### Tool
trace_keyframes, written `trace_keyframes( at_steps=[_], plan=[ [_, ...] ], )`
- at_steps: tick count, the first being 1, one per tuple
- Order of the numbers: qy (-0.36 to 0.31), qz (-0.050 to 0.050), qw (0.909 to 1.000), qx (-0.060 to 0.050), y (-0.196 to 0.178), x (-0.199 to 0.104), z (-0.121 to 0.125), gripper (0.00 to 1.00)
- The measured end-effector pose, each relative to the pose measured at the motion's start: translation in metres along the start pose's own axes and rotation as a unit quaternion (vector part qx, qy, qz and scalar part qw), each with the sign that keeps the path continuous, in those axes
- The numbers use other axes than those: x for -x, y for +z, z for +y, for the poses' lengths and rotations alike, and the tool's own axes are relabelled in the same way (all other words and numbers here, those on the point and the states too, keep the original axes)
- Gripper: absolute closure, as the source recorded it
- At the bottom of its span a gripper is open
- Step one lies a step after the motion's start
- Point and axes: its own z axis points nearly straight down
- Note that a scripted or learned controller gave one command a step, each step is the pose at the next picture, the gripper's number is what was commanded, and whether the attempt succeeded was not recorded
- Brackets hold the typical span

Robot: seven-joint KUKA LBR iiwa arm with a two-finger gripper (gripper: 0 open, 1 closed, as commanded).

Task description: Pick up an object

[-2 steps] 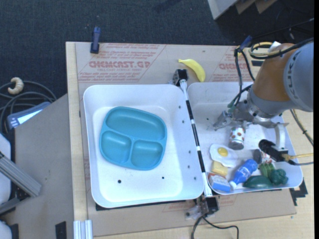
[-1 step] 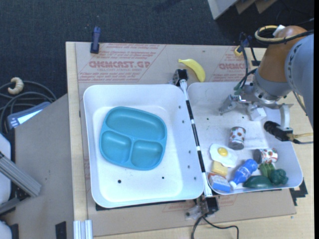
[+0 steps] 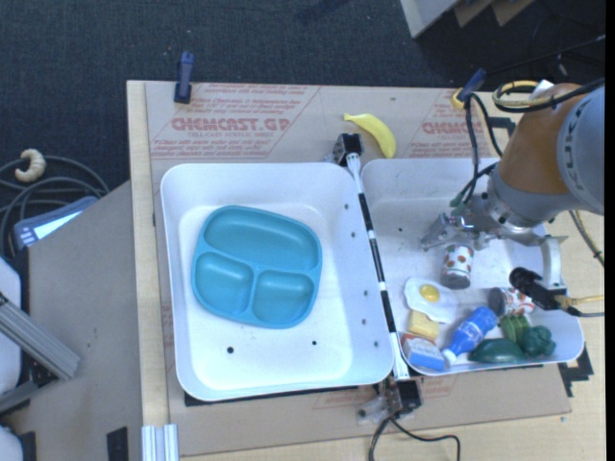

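Small can [image 3: 457,265] upright in right bin [image 3: 404,185], just below gripper [image 3: 459,227]; fingers' state impossible to tell. Blue tray [image 3: 256,265] in left bin [image 3: 183,200]; table [image 3: 240,123] on dark carpet [image 3: 77,36].

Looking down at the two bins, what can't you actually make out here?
- Gripper, camera view: the grey wrist covers it, so a grip on the small white can with red dots cannot be judged.
- Label on the blue plastic bottle: too small to read.
- Green toy vegetables: crowded together in the right white bin, outlines merge.
- Arm body: cut off by the right edge.
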Motion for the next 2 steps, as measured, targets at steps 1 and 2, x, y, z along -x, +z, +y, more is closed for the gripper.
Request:
trace_keyframes(
  at_steps=[1, 2],
  plan=[
    [0.0, 0.0, 1.0, 0.0, 0.0, -0.007, -0.051, 0.0],
    [0.0, 0.0, 1.0, 0.001, -0.01, -0.007, -0.051, 1.0]
  ],
)
